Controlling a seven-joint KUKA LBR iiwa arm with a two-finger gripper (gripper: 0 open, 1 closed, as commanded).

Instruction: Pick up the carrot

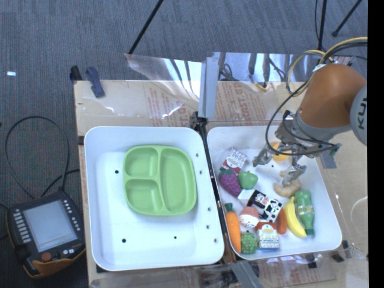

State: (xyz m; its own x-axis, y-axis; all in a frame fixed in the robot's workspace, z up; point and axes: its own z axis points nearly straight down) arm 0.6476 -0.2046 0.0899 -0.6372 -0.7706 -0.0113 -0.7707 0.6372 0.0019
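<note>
**Gripper hangs open, well away from the carrot**

The carrot point(233, 227) lies lengthwise against the left wall of the right bin point(332, 212), at about seven o'clock in that bin, its green top pointing to twelve. The gripper point(278, 164) hovers near the bin's one o'clock area, fingers spread and grasping nothing, above a pale knobbly toy point(287, 188). The left bin point(102, 161) holds a green divided plate point(160, 179).

The risks, as I judge them: the carrot sits tight to the bin wall, so one finger may strike the rim or fail to slip between wall and carrot. A small doll-like toy point(249, 218) and a green block point(249, 242) crowd its three o'clock side, so a closing grip could catch those instead. A grasp across the tapered tip may also slip off.
</note>
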